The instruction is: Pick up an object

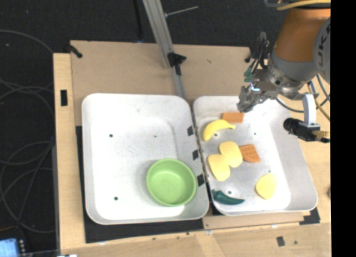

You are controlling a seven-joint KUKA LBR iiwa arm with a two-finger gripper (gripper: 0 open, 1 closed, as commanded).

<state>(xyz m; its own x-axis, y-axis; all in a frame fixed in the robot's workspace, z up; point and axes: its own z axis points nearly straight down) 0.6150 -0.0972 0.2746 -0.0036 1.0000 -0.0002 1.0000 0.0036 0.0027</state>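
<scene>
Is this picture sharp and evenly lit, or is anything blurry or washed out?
Camera view: soft overall; the white bins look bright and slightly washed out, the floor around the bench is very dark, the green bowl casts only a faint shadow, and the hand looks smeared.

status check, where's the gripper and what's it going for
Gripper low over right bin's far end, at the orange block. Nothing seen held. Banana lies close beside the block.

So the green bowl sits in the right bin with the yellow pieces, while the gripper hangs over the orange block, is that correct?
Not quite: the camera view shows the green bowl in the left bin, apart from the yellow pieces. Those lie in the right bin, where the gripper hangs over the orange block.
</scene>
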